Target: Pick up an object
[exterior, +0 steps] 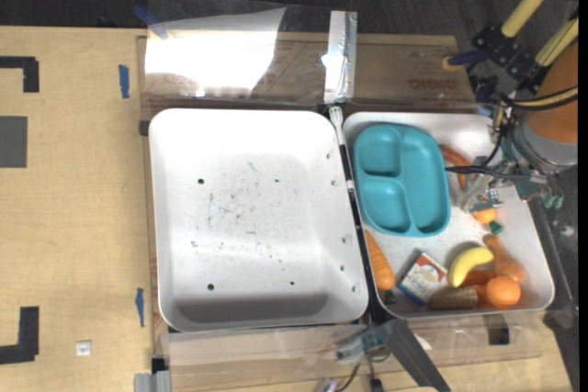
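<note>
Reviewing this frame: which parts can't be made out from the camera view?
- Gripper: lost in cables and clutter over the right bin; too small and blurred.
- Arm: cut off by the right edge.
- Orange item: mostly behind the teal tray.
- Small carton: print too small to read.

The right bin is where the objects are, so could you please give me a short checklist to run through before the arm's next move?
1. Objects within the right bin: ok; blue tray, banana, orange, carrot and small carton lie inside.
2. Gripper over the right bin: ok, near its far right side.
3. Object between the fingers: cannot tell, cables clutter that spot.
4. Banana free to grasp: not ok, it touches neighbours.
5. Left bin holds a target: not ok.
</note>
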Motion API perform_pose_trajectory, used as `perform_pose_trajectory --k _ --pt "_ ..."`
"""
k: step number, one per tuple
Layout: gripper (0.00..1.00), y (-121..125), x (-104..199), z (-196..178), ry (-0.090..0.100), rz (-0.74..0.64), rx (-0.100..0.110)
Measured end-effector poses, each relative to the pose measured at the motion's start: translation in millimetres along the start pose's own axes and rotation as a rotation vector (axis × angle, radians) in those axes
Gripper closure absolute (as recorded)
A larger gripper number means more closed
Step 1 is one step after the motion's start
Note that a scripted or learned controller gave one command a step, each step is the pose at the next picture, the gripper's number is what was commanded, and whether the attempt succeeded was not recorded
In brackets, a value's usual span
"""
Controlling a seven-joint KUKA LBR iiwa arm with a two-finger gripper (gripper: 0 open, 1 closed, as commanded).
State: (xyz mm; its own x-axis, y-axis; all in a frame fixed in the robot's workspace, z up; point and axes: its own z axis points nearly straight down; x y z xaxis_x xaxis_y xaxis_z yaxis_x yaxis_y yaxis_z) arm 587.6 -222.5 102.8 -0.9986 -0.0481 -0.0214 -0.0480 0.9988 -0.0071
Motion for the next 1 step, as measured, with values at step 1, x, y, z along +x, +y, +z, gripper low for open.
perform_pose_trajectory --k 1 --pt "1.0 29.0 83.1 10.1 -0.002 -0.085 -0.001"
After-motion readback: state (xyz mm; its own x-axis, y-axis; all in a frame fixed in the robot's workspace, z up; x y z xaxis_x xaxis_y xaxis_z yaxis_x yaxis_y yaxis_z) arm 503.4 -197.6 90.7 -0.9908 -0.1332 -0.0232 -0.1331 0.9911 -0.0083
